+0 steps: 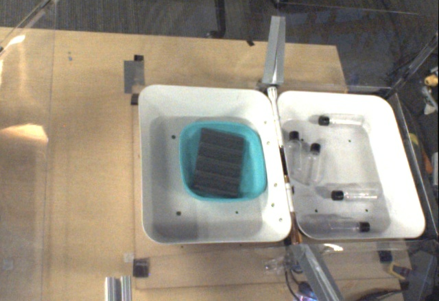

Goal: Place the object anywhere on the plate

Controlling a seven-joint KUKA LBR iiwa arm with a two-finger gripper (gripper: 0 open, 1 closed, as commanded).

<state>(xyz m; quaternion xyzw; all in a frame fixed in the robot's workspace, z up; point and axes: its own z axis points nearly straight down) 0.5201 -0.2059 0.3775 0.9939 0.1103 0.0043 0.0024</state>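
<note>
Even overhead light, glare patch on bench (27, 132) (left side), soft shadows, slightly grainy

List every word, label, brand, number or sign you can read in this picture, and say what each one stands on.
None can be read.
The teal plate and the dark ridged block lying on it bear no print.
The clear black-capped tubes in the right bin show no readable label; any marking on them is too small to tell.
The left bin and the wooden bench bear no writing.
</note>
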